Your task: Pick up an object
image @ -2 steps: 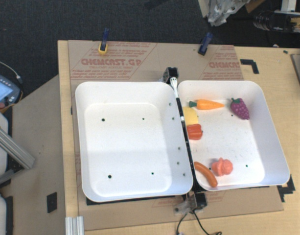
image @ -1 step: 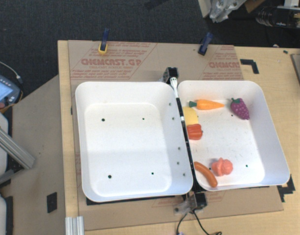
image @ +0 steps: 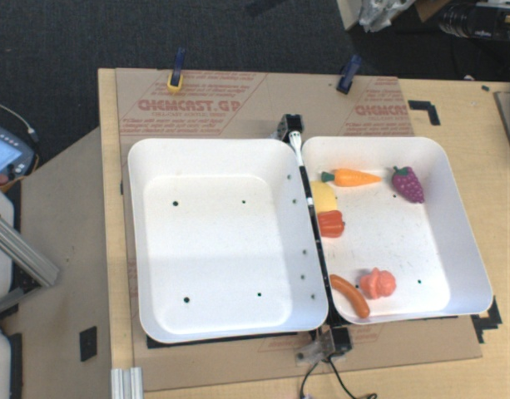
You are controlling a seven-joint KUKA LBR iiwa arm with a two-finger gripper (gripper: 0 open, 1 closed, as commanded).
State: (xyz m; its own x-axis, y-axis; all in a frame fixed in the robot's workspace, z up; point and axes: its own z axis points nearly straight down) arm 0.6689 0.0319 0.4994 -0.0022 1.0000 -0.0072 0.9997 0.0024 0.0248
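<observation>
Both bins are plain white, left bin (image: 213, 239) and right bin (image: 438, 223). Inside the right one: orange carrot (image: 354, 177), purple grapes (image: 408, 184), yellow piece (image: 323, 196), red pepper (image: 330, 223), pinkish-red lump (image: 378, 283), orange-brown sausage (image: 349, 296). The bench (image: 71, 223) is tan with reddish lettering.

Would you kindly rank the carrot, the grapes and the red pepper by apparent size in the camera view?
1. carrot, longest.
2-3. grapes and red pepper look alike, so I will not rank them.

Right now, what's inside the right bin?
Right bin holds a carrot, grapes, yellow piece, red piece, sausage, pink piece. Nothing looks covered.
</observation>
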